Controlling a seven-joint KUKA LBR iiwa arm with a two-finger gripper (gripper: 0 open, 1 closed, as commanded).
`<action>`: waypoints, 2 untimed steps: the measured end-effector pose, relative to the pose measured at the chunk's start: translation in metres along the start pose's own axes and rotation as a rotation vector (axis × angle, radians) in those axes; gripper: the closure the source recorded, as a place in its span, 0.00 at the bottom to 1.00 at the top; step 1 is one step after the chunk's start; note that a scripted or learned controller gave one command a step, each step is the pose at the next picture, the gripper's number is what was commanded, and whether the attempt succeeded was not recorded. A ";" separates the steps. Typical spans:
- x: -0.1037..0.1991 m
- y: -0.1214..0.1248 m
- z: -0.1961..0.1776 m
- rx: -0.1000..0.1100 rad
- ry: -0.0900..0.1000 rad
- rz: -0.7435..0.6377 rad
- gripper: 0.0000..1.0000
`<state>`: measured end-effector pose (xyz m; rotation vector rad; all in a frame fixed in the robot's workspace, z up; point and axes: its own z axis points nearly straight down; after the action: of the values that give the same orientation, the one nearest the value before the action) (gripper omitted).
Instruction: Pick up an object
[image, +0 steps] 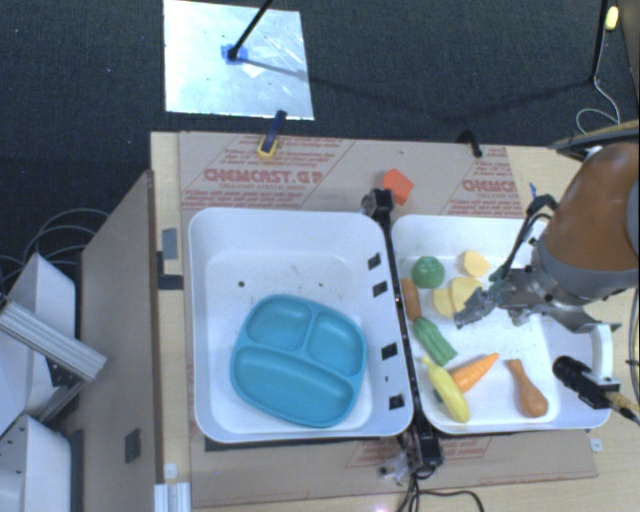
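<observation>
**Right bin** (495, 408), nearest edge
- One yellow banana (447, 392), lying aslant close to the wall shared with the other bin.
- One orange carrot (474, 370), just beside the banana, tip pointing away to the right.
- One tan, drumstick-shaped piece (527, 390), apart from the carrot, further right.

**Left bin** (290, 260), near half
- One blue divided tray (298, 360), flat on the floor of the bin, three compartments showing.

**Right bin, middle**
- One green cucumber (435, 340), just behind the banana.
- Gripper (470, 313), on the grey arm (600, 220) with its orange band, reaching in from the right. It sits low over the bin, just beside a pale yellow piece (458, 295). From where I stand I cannot tell whether it is open or closed, and nothing is plainly gripped.

**Right bin, far half**
- One brown-orange sausage shape (410, 298), along the shared wall.
- One green ball (428, 270), near the sausage shape.
- One second yellow piece (476, 264), right of the ball.

**Beyond the bins**
- One orange block (398, 185), on the cardboard sheet (300, 175), just behind where the two bins meet.
- One small yellow-and-blue item (268, 145), at the cardboard's far edge.
- One shiny sheet (238, 60), farthest off, on the dark floor.
</observation>
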<state>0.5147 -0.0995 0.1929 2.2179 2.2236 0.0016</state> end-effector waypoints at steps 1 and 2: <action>0.013 -0.030 0.113 0.003 0.001 0.001 0.00; 0.011 -0.027 0.098 -0.003 -0.001 0.002 1.00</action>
<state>0.4881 -0.0887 0.0953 2.2183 2.2187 0.0041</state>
